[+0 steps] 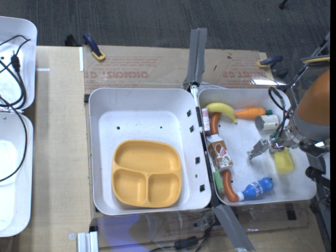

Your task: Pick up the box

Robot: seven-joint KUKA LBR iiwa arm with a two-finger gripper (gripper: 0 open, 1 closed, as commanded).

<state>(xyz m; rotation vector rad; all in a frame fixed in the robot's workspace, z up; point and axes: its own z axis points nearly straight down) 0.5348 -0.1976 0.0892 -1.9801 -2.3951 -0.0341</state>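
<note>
Camera view puts the claw [258,150] low over the bare floor of the right bin [247,172], its grey fingers spread and pinching nothing. Just right of it lies a yellow lemon-shaped thing [284,161], above it a small white jar [266,122]. The box [220,155], brown with a picture on top, lies to the claw's left along the bin's left wall, apart from the fingers. Near it are a banana [222,111], a carrot [250,112] and a blue bottle [256,188]. The left bin [105,114] bears a yellow tray [147,174].

Brown box [220,155] flat by right bin's left wall.
</note>
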